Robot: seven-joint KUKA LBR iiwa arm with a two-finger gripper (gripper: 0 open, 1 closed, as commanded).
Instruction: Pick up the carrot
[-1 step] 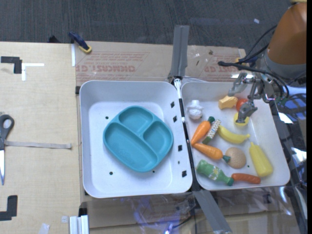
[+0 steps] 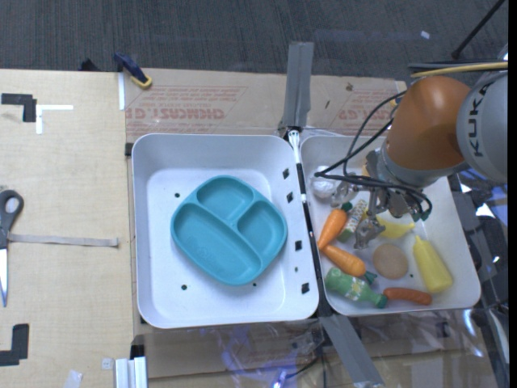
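Observation:
Two orange carrots lie in the right bin (image 2: 460,241). One carrot (image 2: 331,225) leans along the bin's left wall with its green top pointing up-right. The other carrot (image 2: 345,259) lies just below it, green top to the right. My gripper (image 2: 365,223) hangs low over the bin, under the orange wrist band (image 2: 428,120), just right of the upper carrot's top and above the lower carrot. Nothing shows as lifted off the bin floor.
The right bin also holds a green bottle (image 2: 354,288), a small red-orange pepper-like item (image 2: 408,296), a yellow bottle (image 2: 430,263), a tan disc (image 2: 391,261), a yellow piece (image 2: 394,230) and a white lump (image 2: 323,187). A blue divided plate (image 2: 229,229) lies in the left bin (image 2: 153,217).

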